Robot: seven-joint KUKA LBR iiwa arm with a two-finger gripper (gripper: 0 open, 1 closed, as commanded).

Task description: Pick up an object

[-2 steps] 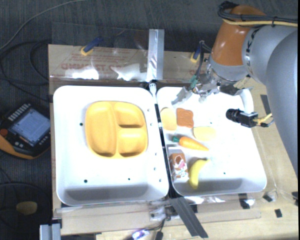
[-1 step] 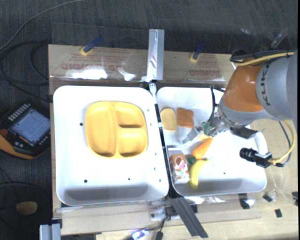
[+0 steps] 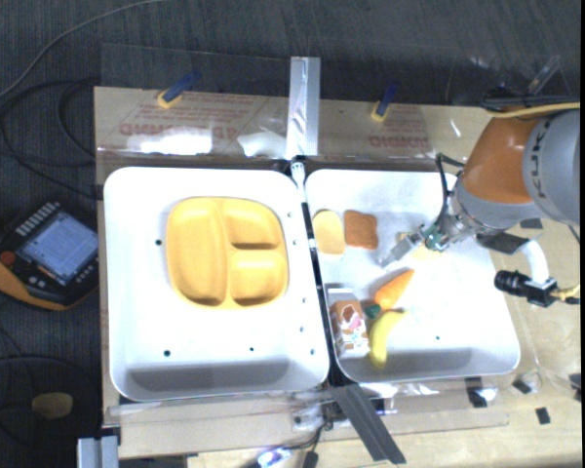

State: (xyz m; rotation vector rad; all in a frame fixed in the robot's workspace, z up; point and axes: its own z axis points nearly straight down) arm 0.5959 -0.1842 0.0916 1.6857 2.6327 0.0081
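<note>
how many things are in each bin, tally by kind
Yellow divided tray, left bin: 1
Carrot, right bin: 1
Banana: 1
Toast-like brown square: 1
Pale oval piece: 1
Small packaged item: 1
Total: 6

- Even, bright overhead light washes the two shallow white plastic bins (image 3: 127, 291) nearly featureless.
- Glare streaks the clear plastic sheet (image 3: 205, 125) along the upper frame.
- Soft shadows pool under the bins' lower rims; overall focus slightly soft.
</note>
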